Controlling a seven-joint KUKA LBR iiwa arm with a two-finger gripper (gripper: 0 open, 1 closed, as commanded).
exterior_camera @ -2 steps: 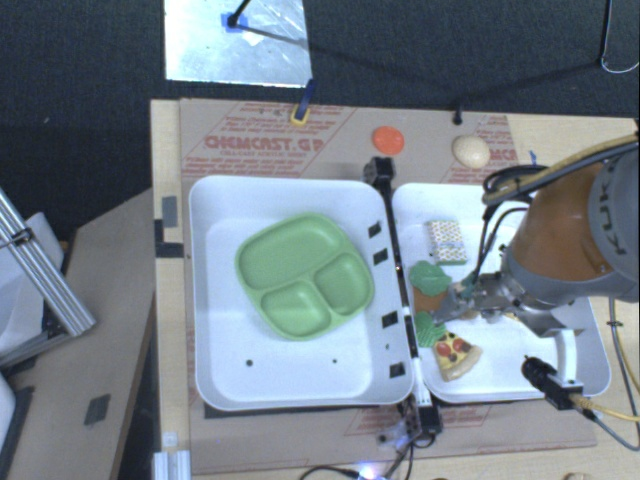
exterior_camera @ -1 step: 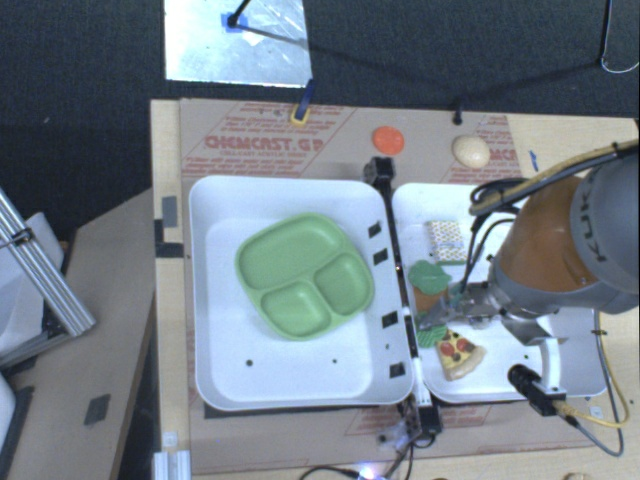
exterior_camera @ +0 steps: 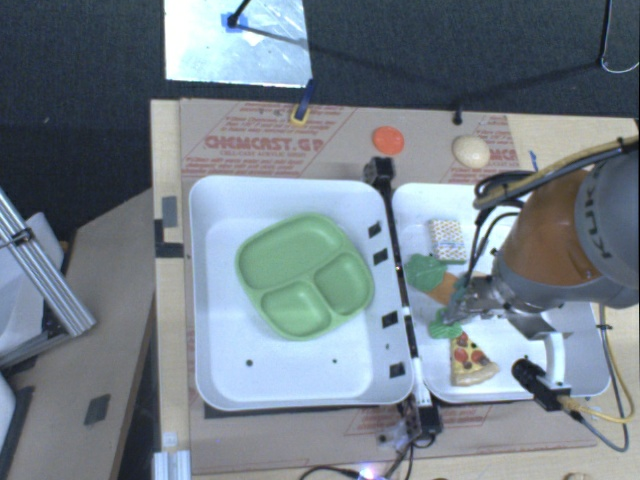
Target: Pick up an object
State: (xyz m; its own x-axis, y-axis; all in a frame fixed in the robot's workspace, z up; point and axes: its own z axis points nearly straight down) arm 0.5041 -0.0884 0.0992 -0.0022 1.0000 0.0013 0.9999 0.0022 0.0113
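Observation:
In the right bin (exterior_camera: 415,213) lie a toy pizza slice (exterior_camera: 468,359), a toy carrot with green leaves (exterior_camera: 428,273), a small green piece (exterior_camera: 444,323) and a pale patterned cracker-like block (exterior_camera: 446,237). My gripper (exterior_camera: 462,302) reaches down from the arm at the right, low over the bin's middle, right by the carrot's orange end and just above the small green piece. The wrist hides the fingertips.
The left bin (exterior_camera: 215,368) holds a green divided plate (exterior_camera: 303,276). Behind the bins, on the cardboard, sit an orange disc (exterior_camera: 388,141) and a beige egg-like ball (exterior_camera: 471,150). A black divider strip (exterior_camera: 392,268) runs between the bins.

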